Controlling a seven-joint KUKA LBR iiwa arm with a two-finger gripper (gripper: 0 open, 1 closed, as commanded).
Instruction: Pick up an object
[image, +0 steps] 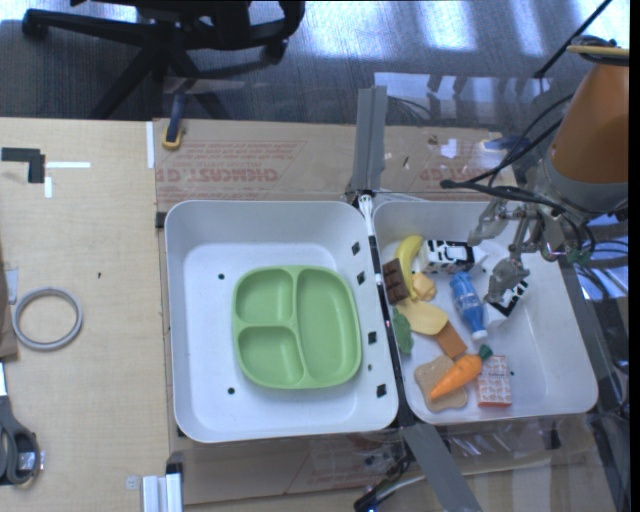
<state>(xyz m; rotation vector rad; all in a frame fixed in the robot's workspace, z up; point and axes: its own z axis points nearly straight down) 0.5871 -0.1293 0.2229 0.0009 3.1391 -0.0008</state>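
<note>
Hanging over the right bin (560, 385), the tool (505, 285) is clamping a small black-and-white toy (512, 297) between its fingers, the toy's long axis slanting from upper right to lower left. Just beside it to the left, a blue bottle (466, 303) is lying with its long axis running toward the bin's near wall. Farther left, a banana (409, 257) is curving near the divider, and a green plate (297, 327) is sitting in the left bin (190, 320).

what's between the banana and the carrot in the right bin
In the camera view, a yellow chip-shaped piece and an orange-brown block lie between the banana and the carrot.
</note>
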